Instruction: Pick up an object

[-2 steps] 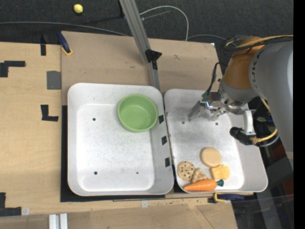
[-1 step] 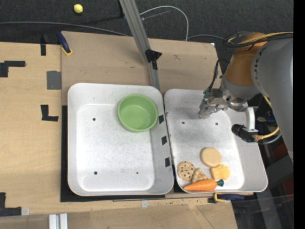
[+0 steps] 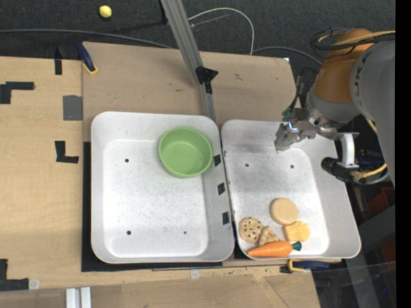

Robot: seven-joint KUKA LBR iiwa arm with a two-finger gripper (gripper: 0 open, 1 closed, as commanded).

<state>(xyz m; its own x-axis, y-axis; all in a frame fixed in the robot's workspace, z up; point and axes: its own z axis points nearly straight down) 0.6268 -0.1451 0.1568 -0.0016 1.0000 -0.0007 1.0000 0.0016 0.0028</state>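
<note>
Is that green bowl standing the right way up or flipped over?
Right way up. The green bowl shows its open hollow and rim, and sits in the left bin.

Both white bins, left bin [image 3: 109, 191] and right bin [image 3: 334, 230], look like moulded plastic, semi-matt, floors speckled with fine dark scuffs (heavier near the right bin's far end). Green bowl [image 3: 185, 151]: smooth plastic, soft sheen. Toy carrot [image 3: 273, 249], round biscuit [image 3: 284, 210], and chocolate-chip cookie [image 3: 250, 228]: matt plastic look. Bench top [image 3: 38, 172]: pale wood grain, matt; brown board [image 3: 148, 82] behind resembles unfinished fibreboard. Slanted pole [image 3: 180, 27]: brushed grey metal. Arm shell [image 3: 379, 76]: smooth grey, orange band [image 3: 337, 76] glossy.
</note>
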